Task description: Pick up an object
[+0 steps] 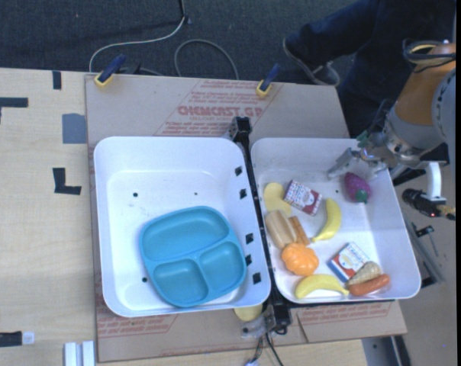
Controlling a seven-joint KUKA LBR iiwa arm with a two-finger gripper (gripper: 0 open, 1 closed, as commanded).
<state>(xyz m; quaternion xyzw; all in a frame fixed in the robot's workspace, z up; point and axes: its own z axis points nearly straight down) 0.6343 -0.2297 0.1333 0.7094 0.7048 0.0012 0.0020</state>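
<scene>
Two shallow white bins sit side by side on the tabletop (pixel 32 204): the left bin (pixel 116 166) carries a blue divided plate (pixel 192 255), and the right bin (pixel 394 227) carries the loose items. The pincer (pixel 351 164) hangs over the upper right part of the right bin, with its grey fingers (pixel 339 163) splayed apart toward the left of the frame and nothing between them, so it reads as released. The nearest candidate is the small purple object (pixel 358 187), which lies just below and slightly right of the pincer, close to the bin's right wall; its outline is roughly round, so no clear long axis can be read. A red-and-white packet (pixel 301 197) lies further left and lower, and a yellow banana (pixel 330 219) lies below that, its long axis running from upper right to lower left. The arm (pixel 425 90) enters from the upper right of the frame and slopes down toward the bin, wrist tilted leftward. Judgement: the coming move calls for a short shift toward the lower right and a descent over the purple object before closing.
</scene>
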